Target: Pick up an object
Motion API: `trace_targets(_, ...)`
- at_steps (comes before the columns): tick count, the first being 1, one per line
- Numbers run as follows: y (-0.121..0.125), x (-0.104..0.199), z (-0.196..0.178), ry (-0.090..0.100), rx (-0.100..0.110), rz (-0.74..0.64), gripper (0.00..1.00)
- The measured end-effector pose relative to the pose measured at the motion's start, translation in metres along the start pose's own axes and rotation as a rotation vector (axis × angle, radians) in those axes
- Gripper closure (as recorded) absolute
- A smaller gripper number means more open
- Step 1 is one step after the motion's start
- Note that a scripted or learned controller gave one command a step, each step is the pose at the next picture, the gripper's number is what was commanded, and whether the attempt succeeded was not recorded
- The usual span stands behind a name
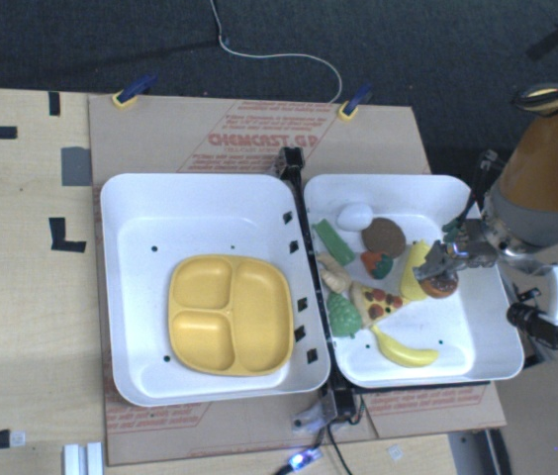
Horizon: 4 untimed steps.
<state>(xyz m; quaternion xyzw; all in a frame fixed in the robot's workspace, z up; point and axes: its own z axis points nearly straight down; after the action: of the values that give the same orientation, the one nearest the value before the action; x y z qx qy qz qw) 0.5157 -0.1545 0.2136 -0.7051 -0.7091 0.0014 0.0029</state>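
Observation:
My gripper hangs over the right bin, toward its right side, with the orange-banded arm coming in from the right. Directly under it sits a small reddish-brown round object, touching or just below the gripper's tip. A yellow piece lies right beside it on the left. The same bin holds a white egg, a brown round piece, a red and green piece, a green stick, a pizza slice, a green leafy piece and a banana.
The left bin holds a yellow divided plate. A black divider clip sits between the bins at the back. A white cable runs across the dark floor behind the cardboard base.

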Motion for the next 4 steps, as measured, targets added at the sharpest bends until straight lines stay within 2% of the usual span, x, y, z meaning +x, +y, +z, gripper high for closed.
trace_targets(1,0.01,0.057,-0.005,0.0,0.0,-0.002,1.0)
trace_targets(2,0.039,0.109,-0.013,0.0,-0.002,-0.002,1.0)
trace_targets(3,0.049,0.143,-0.017,-0.001,0.0,0.0,1.0)
trace_targets(4,0.047,0.133,-0.005,-0.004,0.002,0.005,1.0)
